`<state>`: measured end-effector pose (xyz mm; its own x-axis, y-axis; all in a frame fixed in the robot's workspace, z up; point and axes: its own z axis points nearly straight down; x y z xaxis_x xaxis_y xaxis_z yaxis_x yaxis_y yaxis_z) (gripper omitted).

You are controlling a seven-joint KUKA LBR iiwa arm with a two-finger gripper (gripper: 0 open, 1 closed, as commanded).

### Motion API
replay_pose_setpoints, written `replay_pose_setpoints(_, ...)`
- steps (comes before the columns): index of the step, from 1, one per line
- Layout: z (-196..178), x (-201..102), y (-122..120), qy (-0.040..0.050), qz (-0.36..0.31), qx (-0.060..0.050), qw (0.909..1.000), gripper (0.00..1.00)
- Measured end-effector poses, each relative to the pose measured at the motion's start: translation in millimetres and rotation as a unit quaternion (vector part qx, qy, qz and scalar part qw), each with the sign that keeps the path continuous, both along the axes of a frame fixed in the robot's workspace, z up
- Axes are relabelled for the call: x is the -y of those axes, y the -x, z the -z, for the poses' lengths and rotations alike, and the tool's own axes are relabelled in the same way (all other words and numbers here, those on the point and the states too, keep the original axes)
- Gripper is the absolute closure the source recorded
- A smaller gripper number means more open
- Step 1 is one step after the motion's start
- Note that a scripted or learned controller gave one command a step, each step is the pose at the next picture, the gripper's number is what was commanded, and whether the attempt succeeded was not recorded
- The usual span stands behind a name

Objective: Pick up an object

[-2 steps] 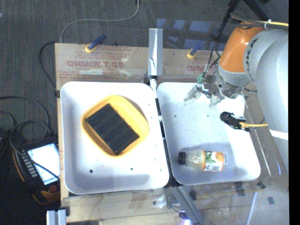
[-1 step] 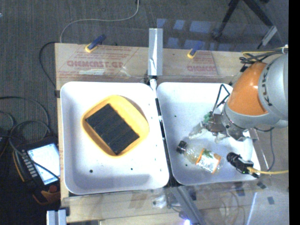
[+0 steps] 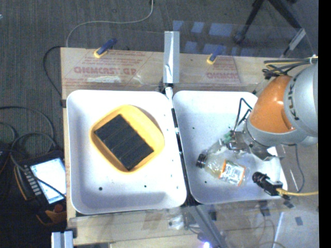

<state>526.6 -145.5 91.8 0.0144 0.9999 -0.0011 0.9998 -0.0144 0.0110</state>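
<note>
Claw (image 3: 232,143) sits low over the bin (image 3: 207,112) it hangs in, tucked under the arm's orange band. I cannot tell from here whether it is released or clenched. I see nothing held in it.

Nearest thing: 1 clear bottle (image 3: 220,168), lying on its side on the bin floor just beside the claw, toward the view's bottom edge. Its black cap (image 3: 201,162) points to the view's left of the claw, and its orange label (image 3: 234,173) lies almost straight below the claw. The long axis runs roughly left-right, dipping slightly at the label end. My read: a short drop toward the view's bottom edge would put the claw across the bottle's width, and a clear round body may slip.

Farther off, well apart to the view's left, the 2nd bin (image 3: 83,182) holds a yellow dish (image 3: 156,133) with a black slab (image 3: 124,142) in it. With only 1 arm, the bottle is the closer pick.
</note>
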Motion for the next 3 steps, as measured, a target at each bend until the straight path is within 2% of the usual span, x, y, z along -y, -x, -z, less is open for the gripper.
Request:
replay_pose_setpoints(1,-0.7,-23.5,36.1,0.0038,-0.063,0.006,0.9980,0.00)
replay_pose_setpoints(2,-10.9,-25.8,34.5,0.0016,-0.064,0.006,0.9979,1.00)
replay_pose_setpoints(3,-187.6,-29.3,41.6,0.0007,0.054,-0.005,0.9985,1.00)
